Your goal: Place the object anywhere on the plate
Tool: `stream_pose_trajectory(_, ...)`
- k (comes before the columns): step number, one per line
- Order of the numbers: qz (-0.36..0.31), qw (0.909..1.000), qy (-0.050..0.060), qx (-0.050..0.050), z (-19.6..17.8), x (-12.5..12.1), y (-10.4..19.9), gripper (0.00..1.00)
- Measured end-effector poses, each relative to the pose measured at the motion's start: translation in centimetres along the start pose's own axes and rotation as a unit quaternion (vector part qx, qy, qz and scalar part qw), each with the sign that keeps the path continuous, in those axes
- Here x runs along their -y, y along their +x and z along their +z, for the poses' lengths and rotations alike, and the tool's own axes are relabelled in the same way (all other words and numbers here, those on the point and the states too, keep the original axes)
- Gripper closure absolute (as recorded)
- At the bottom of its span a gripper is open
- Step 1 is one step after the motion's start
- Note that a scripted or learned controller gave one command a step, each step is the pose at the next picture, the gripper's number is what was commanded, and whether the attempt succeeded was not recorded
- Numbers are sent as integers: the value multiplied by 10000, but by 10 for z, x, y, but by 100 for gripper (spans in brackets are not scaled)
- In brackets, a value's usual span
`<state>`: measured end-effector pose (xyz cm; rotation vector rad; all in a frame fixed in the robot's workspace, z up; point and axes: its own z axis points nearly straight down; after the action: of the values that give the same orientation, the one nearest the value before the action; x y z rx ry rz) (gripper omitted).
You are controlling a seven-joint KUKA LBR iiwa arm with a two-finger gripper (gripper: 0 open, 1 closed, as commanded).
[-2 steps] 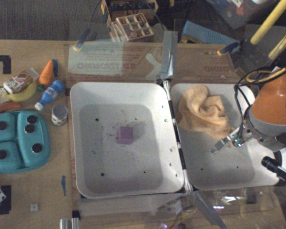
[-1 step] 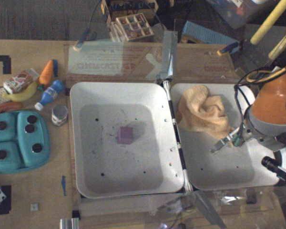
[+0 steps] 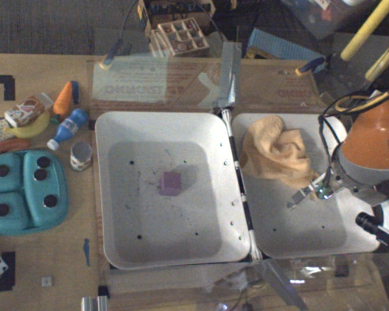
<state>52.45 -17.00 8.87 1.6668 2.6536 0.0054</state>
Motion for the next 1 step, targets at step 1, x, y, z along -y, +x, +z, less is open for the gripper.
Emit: stream_pose_trajectory(1,0,10000,0,0,0,0,0,0)
